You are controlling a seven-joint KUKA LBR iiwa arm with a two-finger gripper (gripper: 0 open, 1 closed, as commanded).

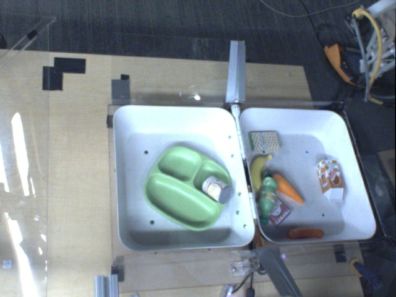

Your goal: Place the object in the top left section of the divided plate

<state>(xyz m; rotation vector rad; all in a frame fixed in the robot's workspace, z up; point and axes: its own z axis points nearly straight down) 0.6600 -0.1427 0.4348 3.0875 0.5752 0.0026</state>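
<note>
The can (216, 189) lies on its side in the right-hand section of the green divided plate (179, 197), left bin (130, 166), centre of the frame. Its long axis slants, upper left to lower right, silver end pointing lower right

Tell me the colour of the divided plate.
Light green; the divided plate shows best in the camera view.

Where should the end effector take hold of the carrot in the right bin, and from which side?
Probably at the thick orange middle of the carrot, coming straight down from above. It lies flat and slanted, its leafy end near the green bottle and its tip pointing to the bin's lower right. Closing across its narrow width, on the half away from the bottle, looks least crowded.
</note>
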